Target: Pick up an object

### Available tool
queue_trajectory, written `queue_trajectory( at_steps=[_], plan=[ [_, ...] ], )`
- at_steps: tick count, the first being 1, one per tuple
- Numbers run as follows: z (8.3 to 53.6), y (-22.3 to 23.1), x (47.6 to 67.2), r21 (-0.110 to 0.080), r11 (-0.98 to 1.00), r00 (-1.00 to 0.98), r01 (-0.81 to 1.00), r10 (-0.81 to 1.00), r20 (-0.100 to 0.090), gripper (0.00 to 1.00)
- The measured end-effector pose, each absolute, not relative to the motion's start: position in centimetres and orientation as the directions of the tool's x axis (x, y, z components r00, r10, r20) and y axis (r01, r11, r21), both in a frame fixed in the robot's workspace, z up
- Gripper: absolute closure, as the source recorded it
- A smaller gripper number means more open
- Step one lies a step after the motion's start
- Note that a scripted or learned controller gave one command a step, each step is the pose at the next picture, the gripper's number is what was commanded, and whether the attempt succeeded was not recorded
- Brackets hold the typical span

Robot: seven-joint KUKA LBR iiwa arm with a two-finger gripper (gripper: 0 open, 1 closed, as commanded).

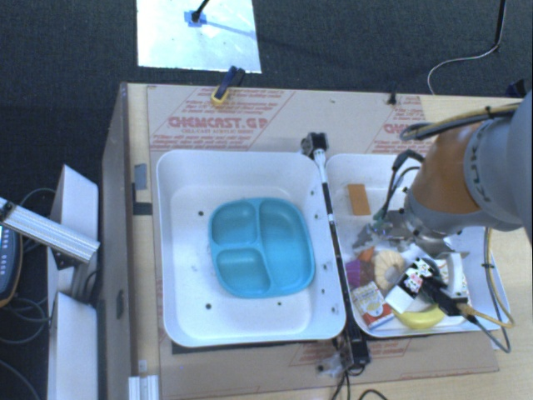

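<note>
Beside the gripper [379, 227], grip hidden, lies perhaps a pastry [387, 265].

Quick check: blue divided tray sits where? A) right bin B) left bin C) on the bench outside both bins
B: the blue divided tray lies flat on the floor of the left bin, while the arm reaches into the right bin among the small items.

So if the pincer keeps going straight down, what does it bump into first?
Probably the pale round bun in the right bin, with a purple thing just beside it. The pincer hangs right above that pile, but depth is hard to judge from this slanted view.
</note>
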State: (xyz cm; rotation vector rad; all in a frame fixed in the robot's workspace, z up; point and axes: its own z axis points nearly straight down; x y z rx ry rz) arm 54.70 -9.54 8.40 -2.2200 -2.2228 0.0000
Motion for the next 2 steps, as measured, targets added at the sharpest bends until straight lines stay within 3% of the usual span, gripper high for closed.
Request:
queue_trajectory(
  at_steps=[1, 2],
  plan=[
    [12.0, -9.4, 59.4, 0.003, 0.003, -0.003, 1.000, 1.000, -0.001, 0.00],
    [11.9, -8.3, 60.5, 0.002, 0.004, -0.004, 1.000, 1.000, 0.000, 0.00]
  ],
)
